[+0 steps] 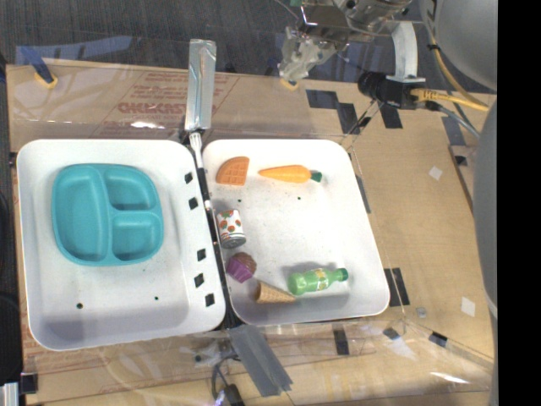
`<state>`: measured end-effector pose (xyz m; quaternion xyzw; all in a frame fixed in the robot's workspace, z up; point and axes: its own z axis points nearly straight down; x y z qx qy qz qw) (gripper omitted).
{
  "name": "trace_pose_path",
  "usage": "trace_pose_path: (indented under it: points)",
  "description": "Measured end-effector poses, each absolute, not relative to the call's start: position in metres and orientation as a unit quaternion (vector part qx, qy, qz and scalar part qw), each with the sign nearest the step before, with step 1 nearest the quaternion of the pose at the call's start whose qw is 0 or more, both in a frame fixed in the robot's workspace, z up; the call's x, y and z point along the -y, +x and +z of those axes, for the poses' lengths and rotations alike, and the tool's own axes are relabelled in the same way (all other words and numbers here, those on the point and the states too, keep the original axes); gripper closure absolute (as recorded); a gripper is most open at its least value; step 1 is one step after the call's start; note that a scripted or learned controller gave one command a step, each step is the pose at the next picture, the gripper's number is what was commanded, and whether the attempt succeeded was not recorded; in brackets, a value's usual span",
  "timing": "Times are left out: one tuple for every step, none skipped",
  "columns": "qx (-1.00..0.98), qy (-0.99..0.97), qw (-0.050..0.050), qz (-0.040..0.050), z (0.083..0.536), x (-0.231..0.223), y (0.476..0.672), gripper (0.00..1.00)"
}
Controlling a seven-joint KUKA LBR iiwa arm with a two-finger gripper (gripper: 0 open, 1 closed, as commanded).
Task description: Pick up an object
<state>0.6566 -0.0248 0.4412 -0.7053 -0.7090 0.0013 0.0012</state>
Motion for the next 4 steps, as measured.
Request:
trace_pose_path:
  points:
    - [0.709, -0.705, 0.001, 0.0024, 0.424, 0.055, 0.657, 1.00]
    - [0.711, -0.703, 0.001, 0.0002, 0.443, -0.017, 0.627, 1.00]
    - [0.713, -0.701, 0.003, 0.0048, 0.361, -0.129, 0.611, 1.00]
    - [0.711, -0.703, -0.001, -0.0024, 0.446, -0.167, 0.568, 1.00]
